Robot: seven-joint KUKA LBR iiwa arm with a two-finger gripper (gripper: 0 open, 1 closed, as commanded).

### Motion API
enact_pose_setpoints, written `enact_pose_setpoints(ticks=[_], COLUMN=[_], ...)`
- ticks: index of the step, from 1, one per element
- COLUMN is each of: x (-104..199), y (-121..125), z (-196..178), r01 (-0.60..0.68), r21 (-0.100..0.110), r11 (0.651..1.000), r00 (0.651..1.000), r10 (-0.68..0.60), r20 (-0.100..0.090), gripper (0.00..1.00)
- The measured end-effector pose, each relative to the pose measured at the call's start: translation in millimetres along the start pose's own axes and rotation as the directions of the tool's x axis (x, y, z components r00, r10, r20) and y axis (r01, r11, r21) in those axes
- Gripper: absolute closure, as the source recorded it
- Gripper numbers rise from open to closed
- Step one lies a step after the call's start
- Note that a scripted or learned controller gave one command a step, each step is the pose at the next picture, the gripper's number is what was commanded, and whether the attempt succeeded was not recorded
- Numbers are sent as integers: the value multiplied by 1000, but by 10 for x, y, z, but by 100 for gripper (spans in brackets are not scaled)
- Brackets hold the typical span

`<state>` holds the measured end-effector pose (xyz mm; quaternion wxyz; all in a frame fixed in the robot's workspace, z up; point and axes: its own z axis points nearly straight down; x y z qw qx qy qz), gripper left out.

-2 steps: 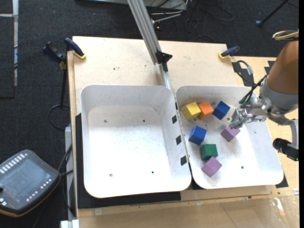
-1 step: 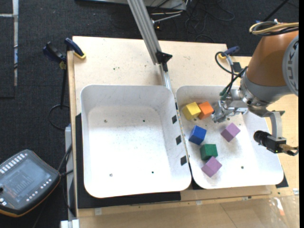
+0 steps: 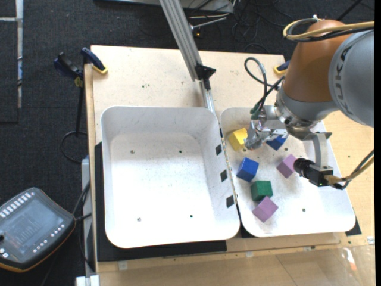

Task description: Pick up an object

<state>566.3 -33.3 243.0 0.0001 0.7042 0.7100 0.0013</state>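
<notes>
Grey pendant (image 3: 30, 230), blue clamps (image 3: 76, 64)

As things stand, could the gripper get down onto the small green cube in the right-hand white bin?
Probably yes. The green cube lies uncovered from above, with the gripper farther back in the same bin. The purple cube in front of it sits close, which could crowd the fingers.

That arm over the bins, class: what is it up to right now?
A grey arm reaches in from the right over the right bin. Its gripper hangs low beside a yellow block, with a blue block partly hidden under the wrist. Nothing can be seen lifted. Loose in the same bin lie another blue block, a green one and two purple ones.
</notes>
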Motion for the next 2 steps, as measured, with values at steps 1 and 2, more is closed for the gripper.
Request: enact_pose_setpoints(ticks=[1, 2], x=[500, 980], y=[130, 279], z=[122, 179], r01=[-1, 0], r21=[2, 1], r11=[1000, 1000], r00=[1000, 1000], r10=[1, 0], r20=[1, 1], gripper=[100, 100])
